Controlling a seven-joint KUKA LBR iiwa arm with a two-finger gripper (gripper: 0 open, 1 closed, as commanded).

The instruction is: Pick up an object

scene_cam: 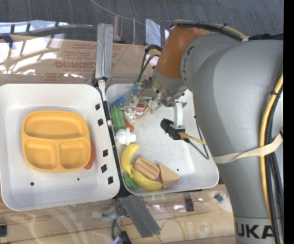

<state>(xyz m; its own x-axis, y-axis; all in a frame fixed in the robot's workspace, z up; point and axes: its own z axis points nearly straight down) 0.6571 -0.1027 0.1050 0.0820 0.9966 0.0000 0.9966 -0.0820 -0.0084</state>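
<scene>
Reading "KUKA" (255, 231) on grey arm (238, 111), "CHOBANI"-like print on cardboard (76, 64)

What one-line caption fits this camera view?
KUKA arm reaches into right bin of toy food; yellow tray fills left bin.

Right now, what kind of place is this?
Probably a robot testing lab: a grey arm reaches over two white bins, one holding toy food like a banana, beside taped cardboard.

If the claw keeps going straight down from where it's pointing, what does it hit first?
Probably the bare white floor of the right bin, just right of the snack packet; the claw is hard to place in depth.
</scene>
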